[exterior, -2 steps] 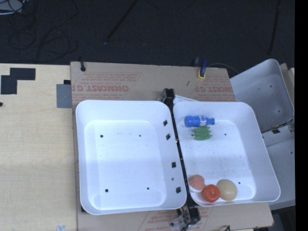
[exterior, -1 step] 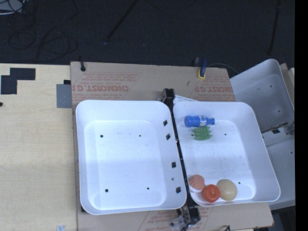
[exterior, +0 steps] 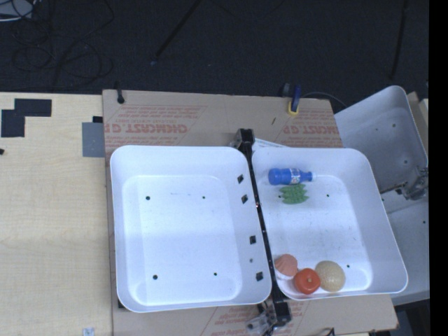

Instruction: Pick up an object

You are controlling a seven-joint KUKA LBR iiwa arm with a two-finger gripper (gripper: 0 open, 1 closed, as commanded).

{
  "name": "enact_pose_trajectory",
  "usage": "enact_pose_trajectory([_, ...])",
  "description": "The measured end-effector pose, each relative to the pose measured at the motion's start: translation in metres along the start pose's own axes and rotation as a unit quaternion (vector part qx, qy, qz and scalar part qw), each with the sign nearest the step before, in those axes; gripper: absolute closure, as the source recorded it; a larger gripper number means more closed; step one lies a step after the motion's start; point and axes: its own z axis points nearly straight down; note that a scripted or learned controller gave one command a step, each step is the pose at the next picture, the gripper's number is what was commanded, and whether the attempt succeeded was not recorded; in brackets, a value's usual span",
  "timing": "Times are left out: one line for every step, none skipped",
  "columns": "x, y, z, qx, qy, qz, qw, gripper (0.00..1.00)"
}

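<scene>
From the camera view, you look down on two white bins that stand side by side on the table, so take the black divider (exterior: 253,208) between them as your landmark. All the objects lie on the right of this divider, in the right bin (exterior: 381,215).

At the far end of this bin, just beside the divider, a blue bottle (exterior: 289,176) lies on its side, and a small green toy (exterior: 295,194) rests just in front of it, almost touching. At the near end, three round things are gathered close to the divider: a pale pink one (exterior: 285,264), a red one (exterior: 306,281) and a beige ball (exterior: 330,275). I judge they collect there because round things roll into the low corner of the bin.

The left bin (exterior: 126,222), on the other side of the divider, is the place where a picked object could go.

About the claw, you cannot tell its state from this view. Nothing is lifted yet, so the pick is not started. The bottle stands more apart from its neighbours than the round group, so it seems the easier target.
</scene>
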Motion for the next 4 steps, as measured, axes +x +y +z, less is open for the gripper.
enact_pose_trajectory([0.0,0.003,0.022,0.0,0.0,0.0,1.0,1.0])
enact_pose_trajectory([0.0,0.011,0.049,0.0,0.0,0.001,1.0,1.0])
enact_pose_trajectory([0.001,0.032,0.114,0.001,0.001,0.001,1.0,1.0])
enact_pose_trajectory([0.001,0.041,0.201,0.003,0.001,0.0,1.0,1.0])
